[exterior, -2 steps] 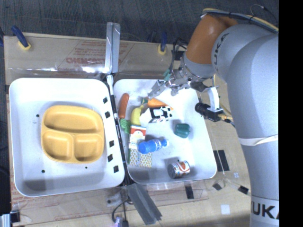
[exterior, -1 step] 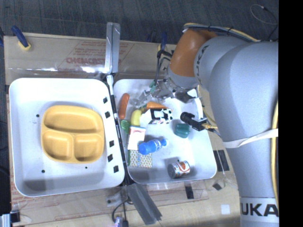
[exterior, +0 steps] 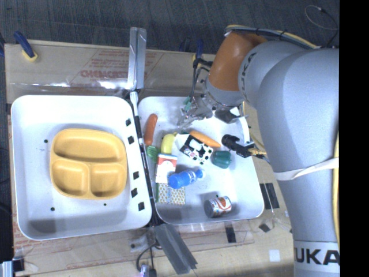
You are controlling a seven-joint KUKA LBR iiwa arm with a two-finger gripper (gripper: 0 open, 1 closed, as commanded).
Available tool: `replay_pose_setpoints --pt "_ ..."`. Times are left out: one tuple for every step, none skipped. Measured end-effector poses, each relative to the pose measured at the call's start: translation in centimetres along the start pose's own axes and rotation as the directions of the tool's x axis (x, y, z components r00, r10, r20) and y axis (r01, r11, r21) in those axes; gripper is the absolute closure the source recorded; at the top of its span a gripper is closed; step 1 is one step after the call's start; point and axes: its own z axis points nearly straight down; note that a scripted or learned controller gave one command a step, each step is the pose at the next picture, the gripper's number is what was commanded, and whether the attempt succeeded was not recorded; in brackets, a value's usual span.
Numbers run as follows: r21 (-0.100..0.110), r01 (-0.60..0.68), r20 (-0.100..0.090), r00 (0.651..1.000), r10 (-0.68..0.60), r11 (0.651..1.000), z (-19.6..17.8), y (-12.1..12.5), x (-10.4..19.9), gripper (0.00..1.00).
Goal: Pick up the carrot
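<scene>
You had a bench [exterior: 69, 56] topped with a brown board carrying faint red print, and two shallow white bins sat side by side directly on it. The left bin [exterior: 29, 212] and the right bin [exterior: 253, 203] nearly touched along their inner walls, where a grey metal divider strip [exterior: 137, 56] ran up between them. A blue clamp [exterior: 26, 45] gripped the board's far left corner. Beyond the board, you saw dark floor.
</scene>
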Motion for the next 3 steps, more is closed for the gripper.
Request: replay_pose_setpoints --pt "-0.002 0.198 0.0 0.98 -0.198 0.98 -9.0 -7.6 -4.2 1.0" --pt "-0.001 0.199 0.0 0.98 -0.199 0.98 -8.9 -7.6 -4.2 0.0" --pt "-0.003 0.405 0.003 0.914 -0.405 0.914 -1.0 -1.2 -6.8 0.0"
